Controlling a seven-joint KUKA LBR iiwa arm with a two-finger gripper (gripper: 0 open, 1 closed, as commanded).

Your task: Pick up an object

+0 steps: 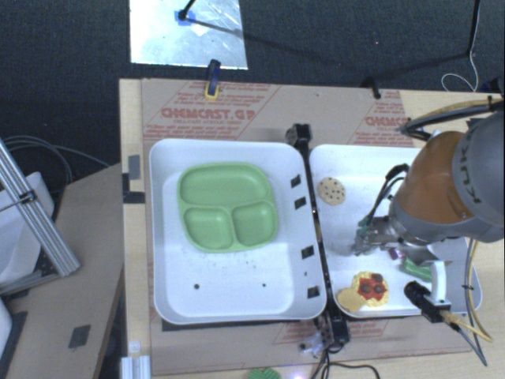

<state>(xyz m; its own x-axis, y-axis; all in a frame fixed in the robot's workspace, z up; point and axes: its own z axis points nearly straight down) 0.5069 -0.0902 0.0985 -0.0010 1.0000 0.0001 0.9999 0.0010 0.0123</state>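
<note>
Camera view shows red "CHEMCAST GP" letters on the brown board. I cannot tell how the gripper stands above the right bin.

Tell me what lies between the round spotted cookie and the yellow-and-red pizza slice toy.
Camera view: bare white bin floor between cookie and pizza slice toy; gripper hangs just right.
</note>
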